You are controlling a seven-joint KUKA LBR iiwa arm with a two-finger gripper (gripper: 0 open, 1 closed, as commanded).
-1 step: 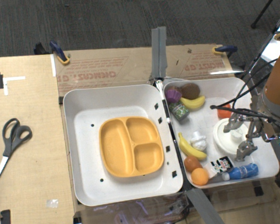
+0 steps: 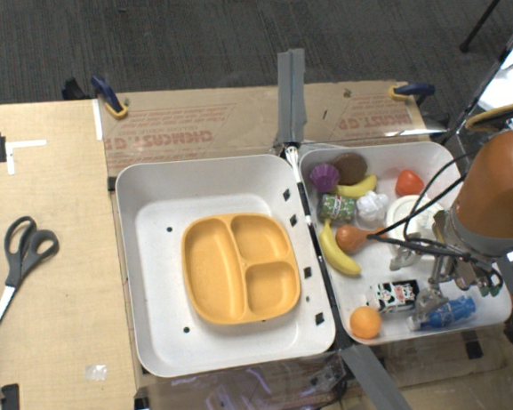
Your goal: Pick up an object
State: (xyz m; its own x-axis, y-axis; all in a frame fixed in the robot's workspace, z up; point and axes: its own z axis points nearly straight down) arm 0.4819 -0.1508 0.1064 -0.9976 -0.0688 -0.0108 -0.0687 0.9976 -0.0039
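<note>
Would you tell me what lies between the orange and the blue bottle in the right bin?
In the camera view, a small black-and-white carton lies between the orange and the blue bottle.

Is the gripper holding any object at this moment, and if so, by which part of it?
It cannot be told. The gripper hangs low in the right bin, just above a blue object, but nothing is visibly between its fingers.

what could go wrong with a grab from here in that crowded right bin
The gripper hangs low beside the blue bottle and the small carton; closing there might nudge one instead of pinching it. The bottle lies against the bin wall, so a finger may hit the wall.
</note>
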